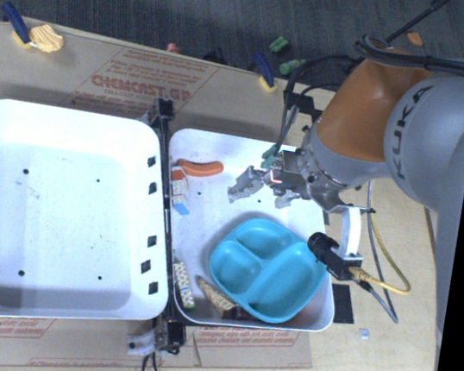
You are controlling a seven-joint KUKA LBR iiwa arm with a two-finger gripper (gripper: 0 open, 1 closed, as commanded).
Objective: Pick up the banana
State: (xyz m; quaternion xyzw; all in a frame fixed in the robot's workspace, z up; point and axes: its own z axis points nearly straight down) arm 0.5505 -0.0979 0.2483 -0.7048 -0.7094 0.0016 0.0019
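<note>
- My pincer (250, 183) hangs over the upper middle of the right bin (209, 220), above bare white floor. From this slanted view I cannot tell whether it is open or closed, and I see nothing carried in it.
- What I take to be the banana (216, 295) is a tan, dark-tipped piece at the near edge of the right bin. It touches the rim of the blue divided plate (267, 269) and may be tucked partly under it. It is small and half hidden here, so that reading is a judgement.
- Just beside it, against the wall between the bins, lies a speckled piece (183, 283) that I must not grab by mistake.
- An orange sausage (200, 167) lies near my pincer at the far side of the bin. It is the closest thing to me and the wrong one.
- The step in hand is the approach: I am well apart from the banana, and the plate sits between us.
- To do it well, I should travel high over the plate toward the near edge and come down only once I am squarely above the visible part of the fruit.
- I should turn my wrist so the pincer closes across the banana's narrow width, not along its length.
- I need to stay clear of the plate rim on one side and the bin wall on the other.
- The risk is nudging the plate onto the fruit or pinching the plate edge with it.
- The left bin (64, 197) plays no part in this step.
</note>
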